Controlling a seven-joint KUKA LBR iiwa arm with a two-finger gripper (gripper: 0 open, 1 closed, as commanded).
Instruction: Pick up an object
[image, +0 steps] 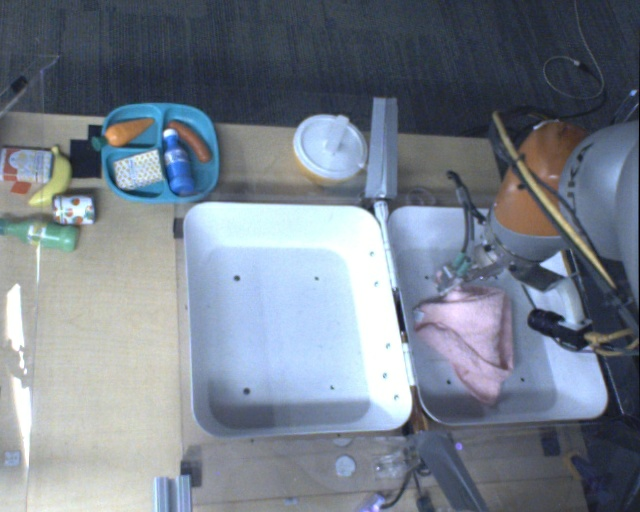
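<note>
Far left on the bench I see a yellow banana toy (52, 178), a small printed can (74, 209) and a green bottle lying flat (42, 234). Next, a blue divided tray (205, 150) with toy food, then a round white-lidded yellow container (331, 148). Left white bin (290, 318) sits beside the right white bin (440, 400). Crumpled pink cloth (470, 335) lies in the right bin. Gripper (470, 268) sits at the cloth's upper edge, apparently touching it; can't tell its finger state from here.
</note>
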